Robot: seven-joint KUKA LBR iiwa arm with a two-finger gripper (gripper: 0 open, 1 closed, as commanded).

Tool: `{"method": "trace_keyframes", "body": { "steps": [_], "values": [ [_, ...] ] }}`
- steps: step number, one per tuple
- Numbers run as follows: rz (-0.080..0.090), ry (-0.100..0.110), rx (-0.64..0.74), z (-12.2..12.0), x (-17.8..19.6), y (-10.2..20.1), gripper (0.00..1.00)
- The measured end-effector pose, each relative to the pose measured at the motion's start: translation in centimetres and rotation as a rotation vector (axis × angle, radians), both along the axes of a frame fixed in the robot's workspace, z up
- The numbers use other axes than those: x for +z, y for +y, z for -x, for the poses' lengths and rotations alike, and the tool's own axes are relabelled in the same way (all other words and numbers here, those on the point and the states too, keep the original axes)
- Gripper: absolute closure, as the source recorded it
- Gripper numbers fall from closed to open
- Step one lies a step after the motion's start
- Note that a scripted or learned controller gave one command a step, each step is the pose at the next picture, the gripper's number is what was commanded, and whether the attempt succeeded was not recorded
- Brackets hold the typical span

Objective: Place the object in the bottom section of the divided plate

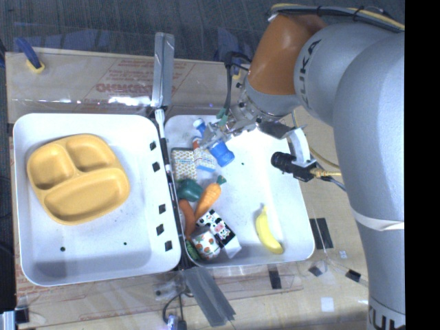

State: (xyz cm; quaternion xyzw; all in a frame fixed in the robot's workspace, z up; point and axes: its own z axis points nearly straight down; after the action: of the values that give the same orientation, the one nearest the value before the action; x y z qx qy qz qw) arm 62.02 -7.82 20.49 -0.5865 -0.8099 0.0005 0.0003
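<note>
Reaching into the right white bin (295,205) at upper centre, the grey arm's gripper (218,130) hangs over a small blue bottle-like object (221,152) (grip state unclear); the yellow divided plastic plate (77,177) waits at left, ready to receive it.

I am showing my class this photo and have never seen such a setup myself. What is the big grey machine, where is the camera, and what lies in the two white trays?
The big grey shape with the orange band is a robot arm, reaching in from the right. The single camera sits above the bench and looks down at a slant.

The left bin holds a yellow divided plate with two small sections and one large one; nothing lies on it yet.

The right bin holds the toys to choose from: a banana, a carrot, a blue object, a black-and-white patterned item and other small things along its left wall.

The gripper hangs over the top of the right bin, by the blue object. Whether it holds anything is too unclear to tell.
</note>
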Motion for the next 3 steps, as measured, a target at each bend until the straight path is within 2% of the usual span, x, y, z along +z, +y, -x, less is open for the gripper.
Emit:
{"method": "trace_keyframes", "body": {
  "steps": [1,2,3],
  "values": [
    [0.0,0.003,0.06,3.4,-1.4,6.9,1.0],
    [0.0,0.001,0.154,3.8,-0.4,13.8,1.0],
    [0.001,0.002,0.083,0.6,3.2,12.9,1.0]
  ]
}}
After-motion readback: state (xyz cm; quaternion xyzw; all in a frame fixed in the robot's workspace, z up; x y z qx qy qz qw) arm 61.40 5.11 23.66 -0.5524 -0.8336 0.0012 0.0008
